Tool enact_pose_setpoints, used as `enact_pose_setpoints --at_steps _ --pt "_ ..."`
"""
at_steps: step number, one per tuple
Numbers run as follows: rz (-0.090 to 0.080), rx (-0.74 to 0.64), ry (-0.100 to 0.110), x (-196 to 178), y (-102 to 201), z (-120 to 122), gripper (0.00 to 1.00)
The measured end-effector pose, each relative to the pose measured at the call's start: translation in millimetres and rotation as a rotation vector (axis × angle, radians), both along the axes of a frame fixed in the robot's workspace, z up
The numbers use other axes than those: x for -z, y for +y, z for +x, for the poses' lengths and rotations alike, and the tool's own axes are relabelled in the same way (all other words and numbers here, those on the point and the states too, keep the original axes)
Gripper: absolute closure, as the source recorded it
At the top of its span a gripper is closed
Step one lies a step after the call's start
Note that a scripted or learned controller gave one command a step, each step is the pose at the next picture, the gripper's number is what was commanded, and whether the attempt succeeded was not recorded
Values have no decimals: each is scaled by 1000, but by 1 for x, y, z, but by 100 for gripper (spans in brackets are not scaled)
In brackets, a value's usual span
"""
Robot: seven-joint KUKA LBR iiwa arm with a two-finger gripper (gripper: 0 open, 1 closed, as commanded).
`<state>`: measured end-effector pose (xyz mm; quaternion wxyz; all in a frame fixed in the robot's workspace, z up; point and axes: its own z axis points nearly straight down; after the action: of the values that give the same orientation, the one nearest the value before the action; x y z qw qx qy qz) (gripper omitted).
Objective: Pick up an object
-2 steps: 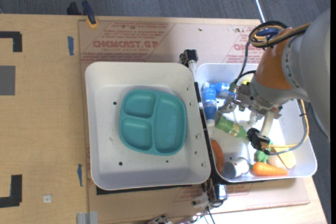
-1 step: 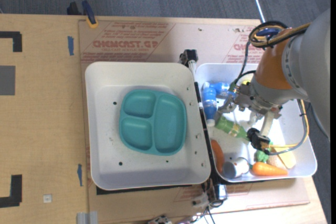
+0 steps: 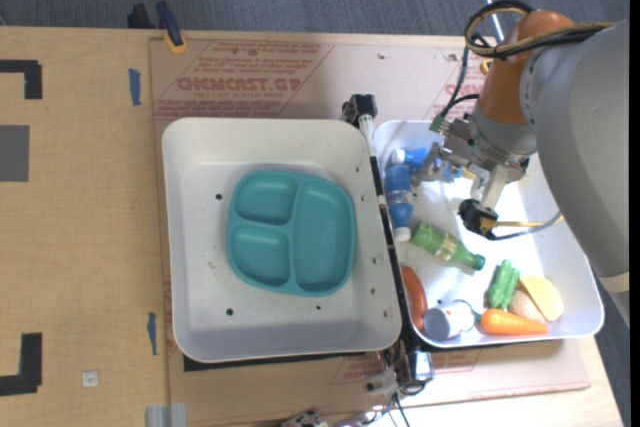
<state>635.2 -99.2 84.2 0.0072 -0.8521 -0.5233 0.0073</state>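
Apparently in the approach step, the gripper (image 3: 445, 163), its spread impossible to tell, is hovering just beyond the green bottle (image 3: 446, 248), the blue bottle (image 3: 399, 183) lying beside that bottle and probably awaiting a lowering onto it.

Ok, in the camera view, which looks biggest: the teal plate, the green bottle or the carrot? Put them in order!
1. teal plate, by far
2. green bottle
3. carrot
The last two look close in size, so their order is unsure.

A teal three-part plate (image 3: 292, 231) lies in the left-hand white bin (image 3: 190, 175) on the brown bench (image 3: 80, 215).
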Motion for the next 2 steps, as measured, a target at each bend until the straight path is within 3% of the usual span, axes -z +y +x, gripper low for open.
enact_pose_setpoints --at_steps 1,2 --pt "-4 -186 -20 -1 -29 -135 0" --pt "-1 -737 -24 -2 -70 -111 0"
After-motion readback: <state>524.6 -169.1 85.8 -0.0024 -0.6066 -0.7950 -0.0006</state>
